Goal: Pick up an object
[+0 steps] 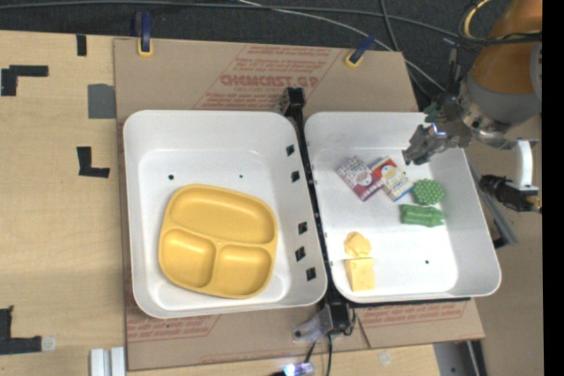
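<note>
The right bin [458,277] holds several small items: a purple-and-white packet [354,176], a red-and-yellow packet [390,178], a green knobbly ball [428,191], a green elongated piece [422,216] and a yellow cheese-like block [359,261]. My gripper [421,145] hangs over the bin's upper right part, just above and right of the packets. Nothing shows between its dark fingers. The grey arm with its orange band [520,13] comes in from the right edge.
The left bin [141,136] holds a yellow divided plate [218,240]. Black clips [302,229] run down the seam between the bins. Cables [264,4] cross the dark backdrop behind the cardboard sheet [264,79].
</note>
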`<state>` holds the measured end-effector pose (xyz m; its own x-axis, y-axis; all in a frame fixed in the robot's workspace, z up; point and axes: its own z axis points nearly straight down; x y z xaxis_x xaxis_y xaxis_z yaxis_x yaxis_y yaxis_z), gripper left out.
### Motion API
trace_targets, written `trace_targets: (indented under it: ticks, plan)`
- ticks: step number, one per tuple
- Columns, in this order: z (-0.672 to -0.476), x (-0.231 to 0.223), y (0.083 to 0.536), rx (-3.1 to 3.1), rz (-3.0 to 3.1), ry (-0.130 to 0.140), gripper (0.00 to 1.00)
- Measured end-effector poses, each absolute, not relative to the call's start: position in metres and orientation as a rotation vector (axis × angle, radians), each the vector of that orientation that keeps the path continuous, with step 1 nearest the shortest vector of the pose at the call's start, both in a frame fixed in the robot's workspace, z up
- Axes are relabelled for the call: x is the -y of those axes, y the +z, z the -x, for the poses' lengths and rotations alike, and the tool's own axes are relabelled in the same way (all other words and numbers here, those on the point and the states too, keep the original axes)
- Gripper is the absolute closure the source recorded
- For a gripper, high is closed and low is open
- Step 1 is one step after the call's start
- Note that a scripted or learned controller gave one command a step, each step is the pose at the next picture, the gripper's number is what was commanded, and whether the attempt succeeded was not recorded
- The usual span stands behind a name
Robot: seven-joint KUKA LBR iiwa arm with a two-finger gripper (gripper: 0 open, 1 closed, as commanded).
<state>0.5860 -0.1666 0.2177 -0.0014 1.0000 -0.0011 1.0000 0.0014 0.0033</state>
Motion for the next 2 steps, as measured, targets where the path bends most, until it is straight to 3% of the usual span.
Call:
trace_targets:
  ticks: [1, 2]
  plan:
    - [-0.587, 0.167, 0.271, -2.22, -2.216, 0.004, 1.0]
    - [-0.57, 0.106, 0.266, -2.229, -2.216, 0.0, 1.0]
